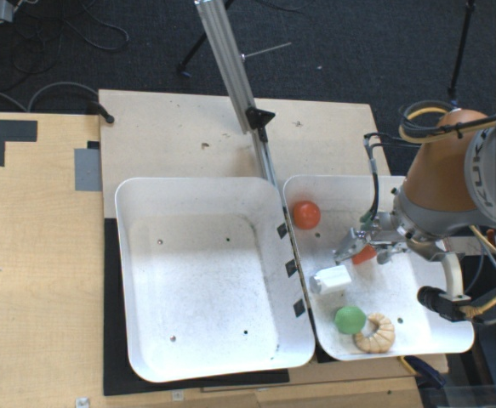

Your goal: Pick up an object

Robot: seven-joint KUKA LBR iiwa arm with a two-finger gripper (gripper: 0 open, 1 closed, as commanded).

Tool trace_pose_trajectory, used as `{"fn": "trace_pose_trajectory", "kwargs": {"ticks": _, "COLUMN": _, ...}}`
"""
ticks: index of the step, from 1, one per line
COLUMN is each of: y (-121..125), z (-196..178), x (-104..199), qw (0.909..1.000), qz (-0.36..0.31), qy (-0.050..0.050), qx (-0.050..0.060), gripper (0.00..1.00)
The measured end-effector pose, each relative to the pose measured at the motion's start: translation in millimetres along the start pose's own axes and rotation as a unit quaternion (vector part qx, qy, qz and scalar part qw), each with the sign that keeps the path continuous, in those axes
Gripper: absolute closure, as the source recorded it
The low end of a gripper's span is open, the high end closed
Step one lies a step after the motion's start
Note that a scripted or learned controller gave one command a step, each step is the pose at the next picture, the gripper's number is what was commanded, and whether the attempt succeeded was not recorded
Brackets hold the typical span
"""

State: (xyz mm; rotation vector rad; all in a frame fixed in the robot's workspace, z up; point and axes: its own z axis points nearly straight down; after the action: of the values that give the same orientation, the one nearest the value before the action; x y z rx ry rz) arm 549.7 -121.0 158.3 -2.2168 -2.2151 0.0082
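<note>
My gripper (362, 252) hangs low over the middle of the right bin (452, 342), at the end of the grey arm with its orange band. Its fingers are spread apart, so it is open. A small red object (365, 257) lies on the bin floor between the fingers, partly hidden by them. An orange-red ball (306, 215) rests at the bin's back left. A white block (332, 278) lies just left of the gripper. Near the front edge, a green ball (349, 320) sits beside a tan ring-shaped piece (375, 333).
The left bin (137, 253) stands beside the right one, with a row of black clips along the shared wall (288, 266). A slanted metal rail (230, 66) rises behind the bins. Cables hang at the arm's right side.
</note>
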Motion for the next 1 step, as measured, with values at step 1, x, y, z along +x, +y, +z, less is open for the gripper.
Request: {"fn": "trace_pose_trajectory", "kwargs": {"ticks": 1, "y": -0.6, "z": 50.0, "x": -3.4, "qw": 0.9999, "qz": 0.000, "qy": 0.002, "qx": -0.011, "gripper": 0.00}}
